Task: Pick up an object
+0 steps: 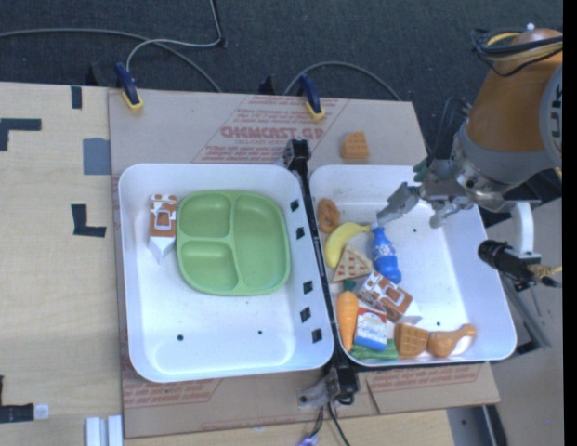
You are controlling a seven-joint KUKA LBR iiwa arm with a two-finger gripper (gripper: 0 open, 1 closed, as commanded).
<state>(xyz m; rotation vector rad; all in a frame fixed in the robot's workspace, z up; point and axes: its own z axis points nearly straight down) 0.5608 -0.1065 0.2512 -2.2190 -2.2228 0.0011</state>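
The blue bottle point(385, 255) lies in the right bin point(465, 277), its white cap pointing toward the bin's far wall. Touching the bottle's left side are a banana point(341, 241) and a sandwich wedge point(350, 266); nearer the camera lie a carton point(386, 296) and a carrot point(347, 317). Above and right of the bottle hangs the gripper point(420, 210), fingers spread apart, nothing between them.

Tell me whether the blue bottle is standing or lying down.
Lying down: the blue bottle rests flat on the right bin floor, cap pointing toward the far rim, beside the banana.
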